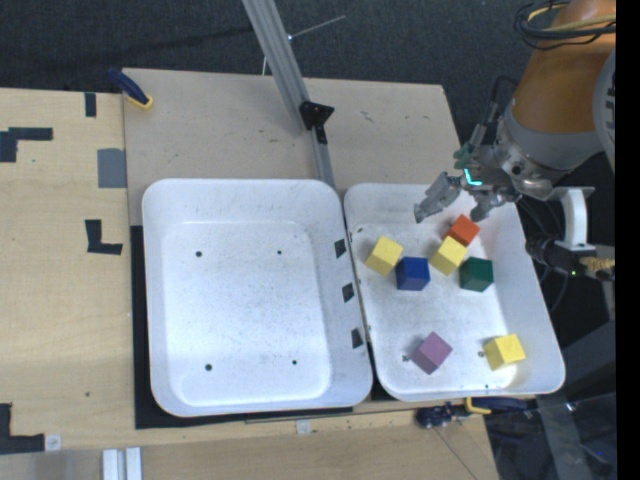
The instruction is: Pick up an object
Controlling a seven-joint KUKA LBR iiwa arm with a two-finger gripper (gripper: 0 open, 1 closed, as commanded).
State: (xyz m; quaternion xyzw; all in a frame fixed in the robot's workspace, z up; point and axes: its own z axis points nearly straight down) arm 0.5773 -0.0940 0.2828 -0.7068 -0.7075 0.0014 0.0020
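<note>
Camera view looks down at a slant on the table (pixel 220 118), which carries two shallow white bins side by side. The left bin (pixel 160 268) sits toward the table's middle. The right bin (pixel 545 353) lies against the table's right edge and holds all the blocks. The tool (pixel 462 203) hangs over the far part of that right bin, its two fingers spread apart with nothing between them. It hovers just above and beside the orange block (pixel 463 232), which suggests this block is the likely target; the open fingers fit an approach before a grasp, though that is a judgement.

The orange block touches a yellow block (pixel 450 254) on its near side, and a green block (pixel 476 273) sits just beside those two toward the right edge. A blue block (pixel 412 273) touches or nearly touches another yellow block (pixel 383 254) closer to the bin's left wall. This cluster is tight, so a finger coming down between neighbours could nudge them rather than slip in cleanly. A purple block (pixel 432 351) and a third yellow block (pixel 504 350) lie well apart from the rest near the bin's front, each standing free and probably easier to take.
</note>
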